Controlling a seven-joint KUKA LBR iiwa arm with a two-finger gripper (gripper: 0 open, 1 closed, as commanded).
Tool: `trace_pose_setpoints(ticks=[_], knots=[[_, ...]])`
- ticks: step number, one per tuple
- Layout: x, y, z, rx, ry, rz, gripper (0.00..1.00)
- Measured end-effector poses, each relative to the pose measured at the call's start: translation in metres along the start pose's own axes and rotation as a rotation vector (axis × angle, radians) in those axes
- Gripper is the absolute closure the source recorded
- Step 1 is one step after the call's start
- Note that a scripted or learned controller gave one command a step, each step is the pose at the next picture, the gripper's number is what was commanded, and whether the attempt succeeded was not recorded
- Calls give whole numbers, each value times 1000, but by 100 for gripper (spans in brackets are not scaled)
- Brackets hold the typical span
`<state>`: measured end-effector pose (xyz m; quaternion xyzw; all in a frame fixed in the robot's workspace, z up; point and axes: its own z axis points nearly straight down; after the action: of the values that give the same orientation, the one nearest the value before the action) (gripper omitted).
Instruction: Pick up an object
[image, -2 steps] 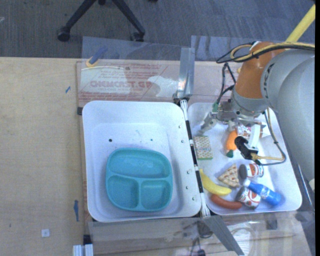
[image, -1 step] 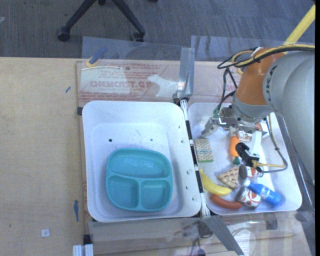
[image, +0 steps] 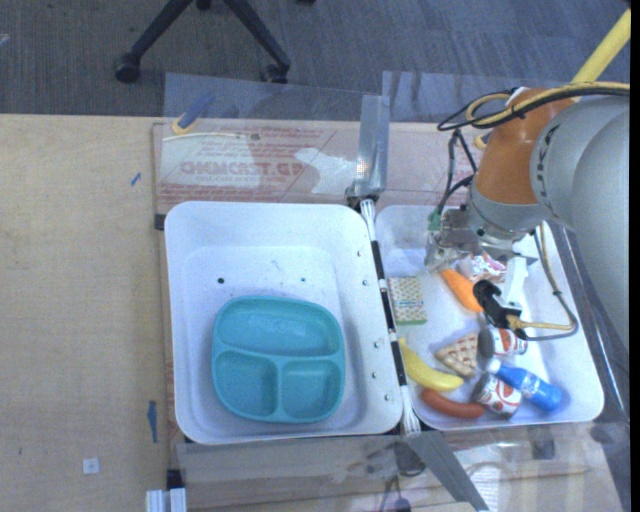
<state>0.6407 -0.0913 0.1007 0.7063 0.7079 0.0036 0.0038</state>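
Observation:
My gripper (image: 447, 243) hangs low over the back of the right bin (image: 585, 370), below the orange band of the arm. Just in front of it lies an orange carrot (image: 461, 290), and a red and white packet (image: 489, 266) sits right beside it. Further forward are a cracker pack (image: 407, 300), a yellow banana (image: 430, 372), a toy pizza slice (image: 460, 353), a red sausage (image: 451, 404), a blue bottle (image: 531, 388) and a small can (image: 499, 398). I see nothing lifted off the bin floor.
The left bin (image: 200, 240) holds a teal divided plate (image: 278, 359). A metal post (image: 373, 150) stands behind the ridge between the two bins. A yellow cable (image: 545, 327) and a black part (image: 493, 302) trail across the right bin.

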Motion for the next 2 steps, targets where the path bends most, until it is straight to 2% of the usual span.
trace_pose_setpoints(ticks=[1, 2], knots=[[0, 0, 0, 0, 0, 0, 0], [2, -19, 11, 1, 0, 0, 0]])
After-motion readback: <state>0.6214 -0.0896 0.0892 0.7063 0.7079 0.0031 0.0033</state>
